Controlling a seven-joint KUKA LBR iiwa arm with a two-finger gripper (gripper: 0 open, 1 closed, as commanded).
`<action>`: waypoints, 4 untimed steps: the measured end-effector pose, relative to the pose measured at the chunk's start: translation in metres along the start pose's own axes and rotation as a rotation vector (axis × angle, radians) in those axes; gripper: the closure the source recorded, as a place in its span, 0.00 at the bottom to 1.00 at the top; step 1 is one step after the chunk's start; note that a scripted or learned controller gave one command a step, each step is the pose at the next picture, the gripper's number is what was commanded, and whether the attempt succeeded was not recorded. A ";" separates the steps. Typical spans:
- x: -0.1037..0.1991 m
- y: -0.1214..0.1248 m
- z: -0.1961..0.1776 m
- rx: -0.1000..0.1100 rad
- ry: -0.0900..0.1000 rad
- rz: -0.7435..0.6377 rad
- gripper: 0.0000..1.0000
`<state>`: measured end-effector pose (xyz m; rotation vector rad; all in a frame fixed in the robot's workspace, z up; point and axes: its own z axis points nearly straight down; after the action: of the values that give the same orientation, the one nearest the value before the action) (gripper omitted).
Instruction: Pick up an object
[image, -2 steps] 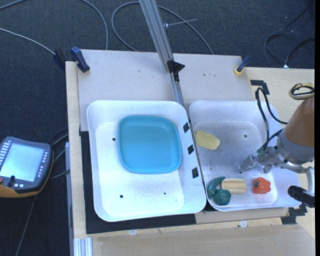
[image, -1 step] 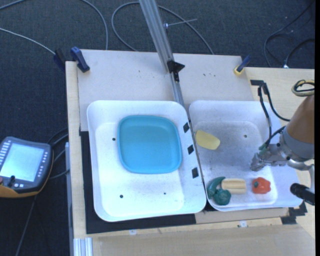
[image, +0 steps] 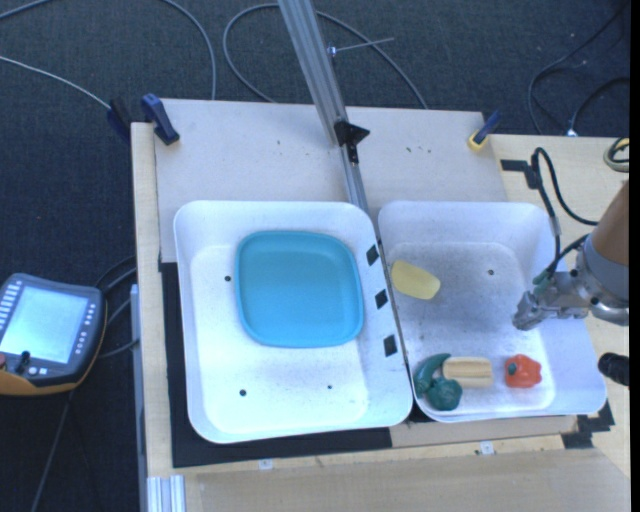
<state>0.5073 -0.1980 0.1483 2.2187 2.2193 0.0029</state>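
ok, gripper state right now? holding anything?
Gripper: cannot be told whether open or closed; it sits low over the right bin, with nothing seen between its fingers. The red toy lies apart, nearer the bin's front edge.

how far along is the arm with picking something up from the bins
Done: nothing looks lifted. The yellow piece, green item, tan block and red-orange item all lie on the right bin floor; the blue plate sits in the left bin.
In hand: the gripper hangs over the right bin's right side, above the red-orange item.
Left: descending, grasping and lifting.
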 end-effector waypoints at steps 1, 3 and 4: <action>-0.002 -0.004 -0.044 0.000 0.000 0.000 1.00; 0.039 0.021 -0.101 0.002 0.002 -0.005 1.00; 0.095 0.030 -0.092 0.004 0.002 -0.005 1.00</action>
<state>0.5371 -0.1033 0.2404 2.2162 2.2277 0.0015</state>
